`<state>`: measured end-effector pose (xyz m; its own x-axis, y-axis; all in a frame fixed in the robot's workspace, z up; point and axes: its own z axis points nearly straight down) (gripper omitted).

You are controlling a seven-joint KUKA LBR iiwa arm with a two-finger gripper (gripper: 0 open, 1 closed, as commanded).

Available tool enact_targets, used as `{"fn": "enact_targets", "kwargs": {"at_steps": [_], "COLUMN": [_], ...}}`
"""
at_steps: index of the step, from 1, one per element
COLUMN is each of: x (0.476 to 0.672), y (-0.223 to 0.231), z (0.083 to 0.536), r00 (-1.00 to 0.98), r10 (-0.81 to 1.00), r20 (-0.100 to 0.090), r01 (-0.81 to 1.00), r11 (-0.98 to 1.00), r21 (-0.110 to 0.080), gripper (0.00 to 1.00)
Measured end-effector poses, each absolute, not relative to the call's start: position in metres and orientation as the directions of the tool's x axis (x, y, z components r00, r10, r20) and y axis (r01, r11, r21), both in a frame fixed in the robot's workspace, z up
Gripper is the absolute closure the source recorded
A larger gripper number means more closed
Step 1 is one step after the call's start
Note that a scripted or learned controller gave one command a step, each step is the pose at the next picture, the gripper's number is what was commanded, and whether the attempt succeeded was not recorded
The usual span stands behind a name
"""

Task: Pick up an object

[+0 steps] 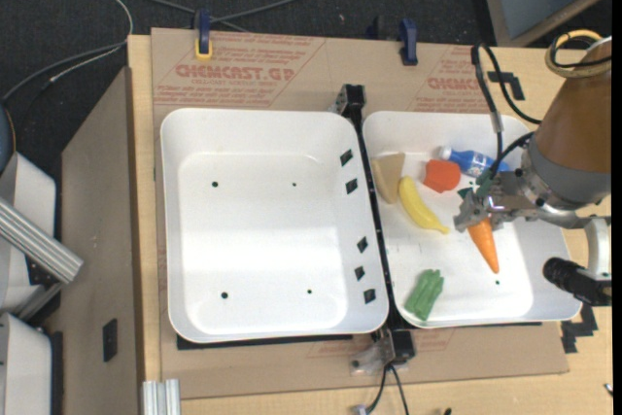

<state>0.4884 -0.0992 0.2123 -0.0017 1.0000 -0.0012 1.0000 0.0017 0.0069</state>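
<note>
Green toy (424, 294) lowest, carrot (485, 245) beside banana (421, 206), fingers (483, 207) above carrot's top, grip impossible to tell

A broad orange band (578, 117) is seen wrapped round the arm (573, 160), with a grey ring beneath it. A black cable (493, 102) is run along the wrist, and a small dark metal pincer (483, 205) is mounted at the tip.
</note>
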Motion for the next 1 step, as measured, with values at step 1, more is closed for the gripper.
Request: {"fn": "enact_targets", "kwargs": {"at_steps": [1], "x": [0.4899], "y": [-0.0991], "z": [0.2661], "r00": [-0.002], "r10": [1.000], "r20": [-0.001], "r01": [1.000], "r11": [0.002], "r21": [0.007], "gripper": [1.00]}}
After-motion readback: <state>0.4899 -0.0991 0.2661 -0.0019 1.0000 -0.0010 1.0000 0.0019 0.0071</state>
